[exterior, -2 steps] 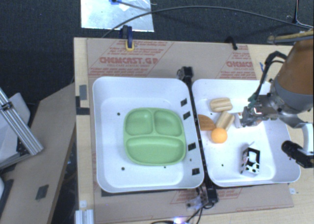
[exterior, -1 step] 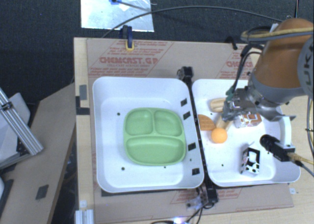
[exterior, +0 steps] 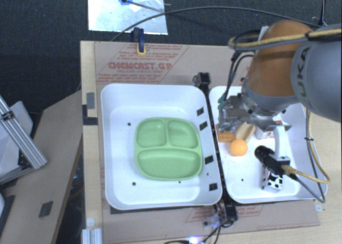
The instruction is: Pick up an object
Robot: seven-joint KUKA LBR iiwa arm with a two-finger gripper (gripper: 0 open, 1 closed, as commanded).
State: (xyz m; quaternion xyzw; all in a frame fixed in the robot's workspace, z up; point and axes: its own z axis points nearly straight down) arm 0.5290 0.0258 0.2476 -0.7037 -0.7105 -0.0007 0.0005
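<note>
Evidently the approach is in hand: the fingers (exterior: 230, 124) hang low near the left wall of the right-hand shallow white bin (exterior: 299, 197), and whether they are spread or closed cannot be told. Just below them lie a small orange lump (exterior: 225, 137) and a tan wooden block (exterior: 245, 131), with a round orange ball (exterior: 239, 148) just beyond. Farther off rests a black-and-white speckled piece (exterior: 273, 182). Next, the fingers probably need to centre on one piece, close and lift.
</note>
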